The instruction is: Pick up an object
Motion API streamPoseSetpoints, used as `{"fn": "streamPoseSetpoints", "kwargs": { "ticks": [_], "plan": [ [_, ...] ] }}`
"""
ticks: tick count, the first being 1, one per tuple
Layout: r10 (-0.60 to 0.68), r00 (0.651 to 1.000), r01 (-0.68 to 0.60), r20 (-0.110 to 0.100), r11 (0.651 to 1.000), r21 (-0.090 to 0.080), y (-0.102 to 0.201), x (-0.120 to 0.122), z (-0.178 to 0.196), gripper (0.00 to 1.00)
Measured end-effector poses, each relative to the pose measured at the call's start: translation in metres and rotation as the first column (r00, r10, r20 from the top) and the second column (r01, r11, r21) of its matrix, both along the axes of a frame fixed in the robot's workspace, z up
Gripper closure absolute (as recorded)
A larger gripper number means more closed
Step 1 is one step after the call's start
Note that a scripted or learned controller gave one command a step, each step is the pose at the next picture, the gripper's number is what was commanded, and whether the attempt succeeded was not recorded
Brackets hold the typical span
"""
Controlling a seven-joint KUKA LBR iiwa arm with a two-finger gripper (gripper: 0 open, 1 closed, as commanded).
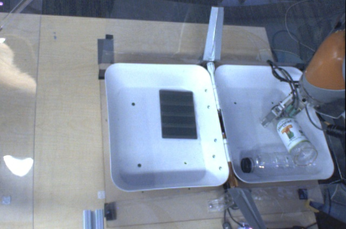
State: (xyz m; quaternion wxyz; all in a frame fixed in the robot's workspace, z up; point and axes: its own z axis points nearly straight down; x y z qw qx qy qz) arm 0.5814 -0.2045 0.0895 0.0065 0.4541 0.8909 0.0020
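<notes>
- Bottles lie in the right bin (238, 87): a clear one with a black cap (273, 162) along the near wall, and a labelled one (292, 137) just right of it, tilted.
- Gripper (277, 112) hangs low over the right bin, just beside the labelled bottle's top; whether its fingers are spread, I cannot tell.
- Left bin (130, 87) holds a dark ribbed pad (178, 114).
- Both bins sit on the counter (59, 130).

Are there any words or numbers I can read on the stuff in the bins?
Small bottle in the right bin: white label with green and orange marks, too blurred to read.
Clear bottle with a black cap: no text visible.
Dark pad in the left bin: no text.
</notes>
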Motion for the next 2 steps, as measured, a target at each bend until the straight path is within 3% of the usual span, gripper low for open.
{"fn": "streamPoseSetpoints", "kwargs": {
  "ticks": [1,2],
  "plan": [
    [0.026,1.0,-0.026,-0.001,1.0,-0.001,-0.001,0.006,0.0,0.0],
    [0.068,0.998,-0.068,0.002,0.998,-0.002,0.0,-0.005,0.0,0.0]
  ]
}}
